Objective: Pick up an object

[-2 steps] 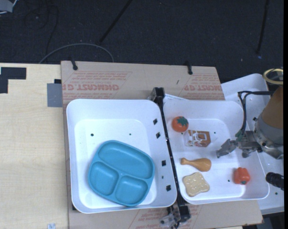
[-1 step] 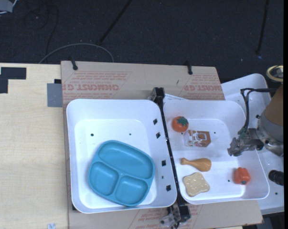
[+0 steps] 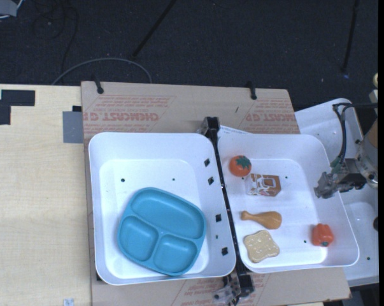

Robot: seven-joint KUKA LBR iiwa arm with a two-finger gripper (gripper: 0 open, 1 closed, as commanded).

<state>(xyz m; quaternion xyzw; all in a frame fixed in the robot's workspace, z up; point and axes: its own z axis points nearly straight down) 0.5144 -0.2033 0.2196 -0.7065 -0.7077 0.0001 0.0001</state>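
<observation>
Your gripper (image 3: 325, 189) sits at the right rim of the right white bin (image 3: 309, 146), above the wall rather than over the contents. I cannot tell how its jaws stand; the dark mechanism is too small and cluttered to read, and nothing is visibly between them.

Candidates for the pick all lie in the right bin. A small red-orange tomato-like ball with a green top (image 3: 240, 166) rests far left, a brown-and-white printed packet (image 3: 264, 185) just beside it, a tan toy drumstick (image 3: 263, 219) in the middle, a beige toast-shaped slice (image 3: 261, 246) near, and a small red pepper-like piece (image 3: 322, 235) in the near right corner. The left white bin (image 3: 109, 152) holds a blue three-compartment plastic tray (image 3: 161, 231).

Risks, in my judgement: a descent from this position would strike the bin wall. The red piece, the closest candidate, sits tight to the corner, leaving little room for one finger. The flat slice and packet offer little height to grip. The round ball may roll away on contact.
</observation>
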